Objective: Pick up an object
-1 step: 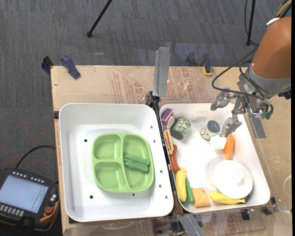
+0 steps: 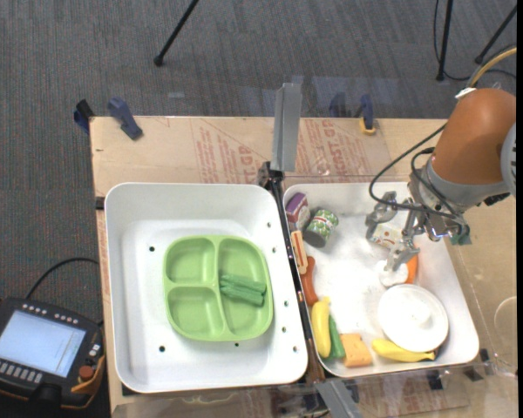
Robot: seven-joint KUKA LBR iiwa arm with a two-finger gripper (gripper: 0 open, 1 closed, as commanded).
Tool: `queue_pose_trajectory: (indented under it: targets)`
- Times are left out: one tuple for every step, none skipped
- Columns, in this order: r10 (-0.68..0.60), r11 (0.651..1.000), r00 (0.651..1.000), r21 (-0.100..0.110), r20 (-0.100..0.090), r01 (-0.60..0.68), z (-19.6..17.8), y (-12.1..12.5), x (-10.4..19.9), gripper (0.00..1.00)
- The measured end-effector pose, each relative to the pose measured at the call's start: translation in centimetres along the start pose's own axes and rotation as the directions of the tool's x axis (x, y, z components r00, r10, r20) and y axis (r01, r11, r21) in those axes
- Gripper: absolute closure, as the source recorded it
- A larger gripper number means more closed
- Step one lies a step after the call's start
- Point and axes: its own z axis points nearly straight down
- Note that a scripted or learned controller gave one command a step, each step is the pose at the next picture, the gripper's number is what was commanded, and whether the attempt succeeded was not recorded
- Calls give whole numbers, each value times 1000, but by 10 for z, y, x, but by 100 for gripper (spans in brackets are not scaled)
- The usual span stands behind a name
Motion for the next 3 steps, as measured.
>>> queue_pose_trajectory:
  targets:
    - [-27,1000,1000,-4,-9,27,36,-18,32,0]
    - [-42,999,999,-2,-6,42,35,-17,21,0]
    - [42,999,999,-3,-8,-42,35,-14,32,0]
